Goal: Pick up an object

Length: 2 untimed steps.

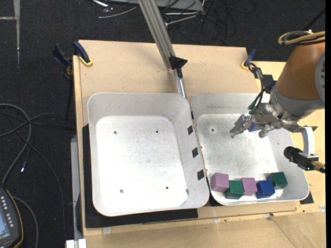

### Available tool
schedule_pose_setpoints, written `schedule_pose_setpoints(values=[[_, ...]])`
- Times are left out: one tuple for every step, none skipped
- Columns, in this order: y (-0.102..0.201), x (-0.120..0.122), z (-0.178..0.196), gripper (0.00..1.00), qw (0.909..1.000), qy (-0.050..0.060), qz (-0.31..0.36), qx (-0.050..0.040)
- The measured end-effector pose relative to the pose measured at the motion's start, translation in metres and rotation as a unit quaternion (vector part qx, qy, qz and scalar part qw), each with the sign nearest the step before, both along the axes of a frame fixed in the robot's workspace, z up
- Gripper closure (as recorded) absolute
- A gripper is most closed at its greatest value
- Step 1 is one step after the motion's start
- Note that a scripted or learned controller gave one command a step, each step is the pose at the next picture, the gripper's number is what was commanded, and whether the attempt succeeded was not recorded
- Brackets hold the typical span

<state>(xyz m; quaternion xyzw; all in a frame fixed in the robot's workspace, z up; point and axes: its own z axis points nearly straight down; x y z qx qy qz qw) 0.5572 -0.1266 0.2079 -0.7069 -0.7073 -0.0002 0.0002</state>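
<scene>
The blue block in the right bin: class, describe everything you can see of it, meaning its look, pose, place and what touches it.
The blue block is a small cube, matte and solid-coloured, perhaps foam or painted wood. It sits in the right bin in a row of blocks along the near wall, between a pink block and a dark green block, apparently touching both. The gripper is well away from it.
</scene>
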Motion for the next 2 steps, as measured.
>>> schedule_pose_setpoints(values=[[-0.08, -0.001, -0.08, 0.0, 1.0, 0.004, -0.004, -0.0016], [-0.066, 0.055, -0.115, 0.0, 1.0, -0.001, 0.003, -0.0005]])
